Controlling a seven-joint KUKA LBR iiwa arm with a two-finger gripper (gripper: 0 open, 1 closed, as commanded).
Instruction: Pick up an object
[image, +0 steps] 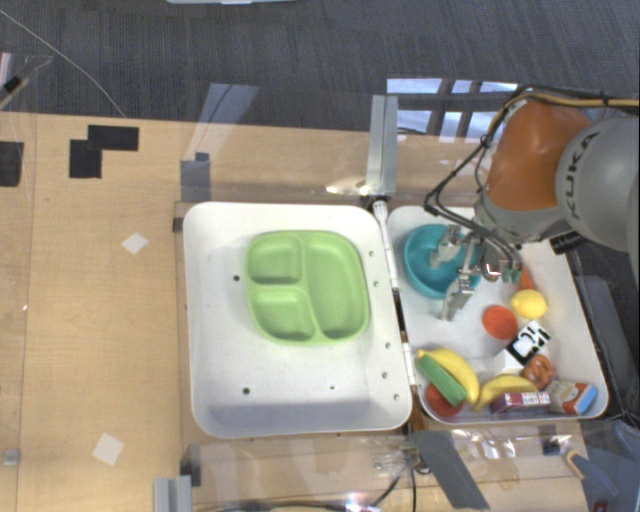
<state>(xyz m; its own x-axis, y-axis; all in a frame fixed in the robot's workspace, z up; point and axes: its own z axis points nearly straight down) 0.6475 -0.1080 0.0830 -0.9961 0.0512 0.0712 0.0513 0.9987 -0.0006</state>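
Several toys crowd my spread, empty gripper beside the teal bowl right of centre, so I risk clipping its rim.

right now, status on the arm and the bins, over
Gripper low in right bin, beside teal bowl, nothing seen between fingers. Toy food piled at near end: banana, lemon. Green divided plate alone in left bin.

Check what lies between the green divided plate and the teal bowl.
In the camera view, the adjoining white rims of the two bins lie between the green divided plate and the teal bowl; otherwise only bare bin floor.
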